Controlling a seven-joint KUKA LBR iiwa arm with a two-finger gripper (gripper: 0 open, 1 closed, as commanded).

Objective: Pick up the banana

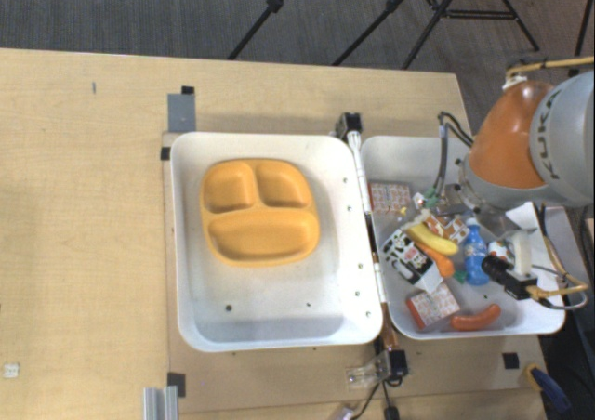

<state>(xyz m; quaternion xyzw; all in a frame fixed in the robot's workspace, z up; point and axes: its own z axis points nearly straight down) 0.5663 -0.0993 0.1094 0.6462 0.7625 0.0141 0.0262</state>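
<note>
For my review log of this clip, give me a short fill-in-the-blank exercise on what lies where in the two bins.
1. The orange divided tray lies in the ____ bin of the camera view.
2. The banana lies in the ____ bin, among other small items.
3. The divided tray has ____ compartments.
4. The sausage lies near the right bin's ____ edge.

Missing words: left; right; three; bottom

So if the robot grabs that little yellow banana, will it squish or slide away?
The banana looks smooth and glossy like a plastic toy, so it is probably stiff and light rather than squishy. Its curved, rounded shape could slip or swivel between the fingers. It lies packed among other things in the right bin, touching an orange carrot-like piece, so a nudge would likely shove neighbours too.
</note>
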